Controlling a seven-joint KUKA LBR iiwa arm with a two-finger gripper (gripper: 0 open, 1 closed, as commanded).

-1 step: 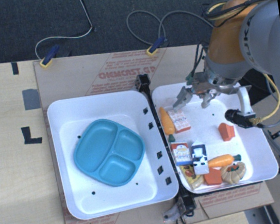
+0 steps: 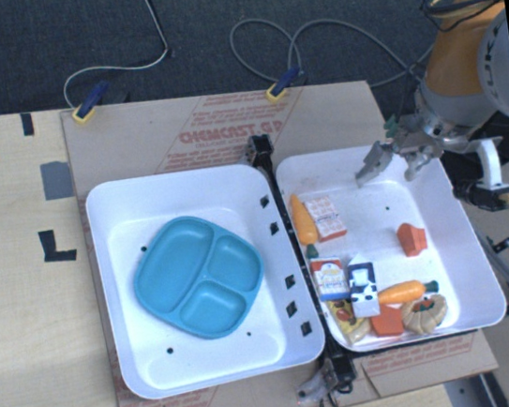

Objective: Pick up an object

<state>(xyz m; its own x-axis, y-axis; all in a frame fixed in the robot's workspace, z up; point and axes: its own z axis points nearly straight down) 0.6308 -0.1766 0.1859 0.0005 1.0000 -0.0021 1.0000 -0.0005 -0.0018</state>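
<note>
Hovering: the pincer hangs over the far right part of the right bin, its two grey fingers spread wide with nothing between them.
Arm: grey with an orange band, reaching in from the right of the pincer (its wrist sits just behind the fingers).
Nearest object: an orange block, below the pincer and slightly to its right, lying apart from the rest.
Left of the pincer: an orange tube beside a white packet with red print, both near the bin's left wall.
Well below the pincer: a cluster at the near edge, with a small carton, a black-and-white box, a carrot, and a tan pretzel-like piece.
Far left of the pincer: the left bin, holding a blue divided plate.
</note>
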